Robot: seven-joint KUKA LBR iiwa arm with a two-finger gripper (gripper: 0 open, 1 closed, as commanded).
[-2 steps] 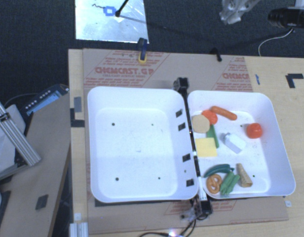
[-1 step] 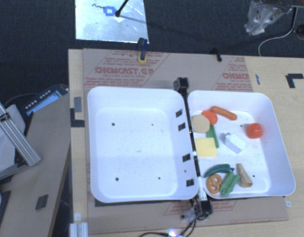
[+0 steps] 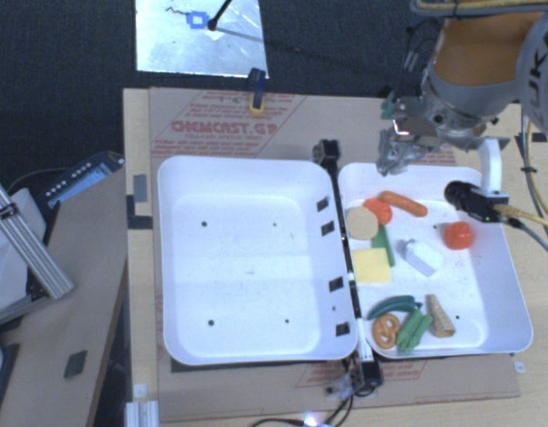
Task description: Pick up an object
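Note:
My gripper [image 3: 396, 161] hangs over the far edge of the right bin [image 3: 505, 327], just above and left of an orange sausage-shaped piece [image 3: 404, 204]. Nothing shows between its fingers. Below it lie a round tan disc [image 3: 361, 223] with a small red-orange piece [image 3: 377, 210] on its edge, a yellow square block [image 3: 372, 265] and a thin green strip [image 3: 383, 246]. A red tomato-like ball [image 3: 458, 235] sits to the right, and a white block [image 3: 423, 257] in the middle.
At the right bin's near edge lie a green pod [image 3: 391, 306], a pretzel [image 3: 386, 329], a second green piece [image 3: 415, 327] and a tan stick [image 3: 439, 316]. The left bin [image 3: 185, 327] adjoins along a black-clipped divider [image 3: 342, 247].

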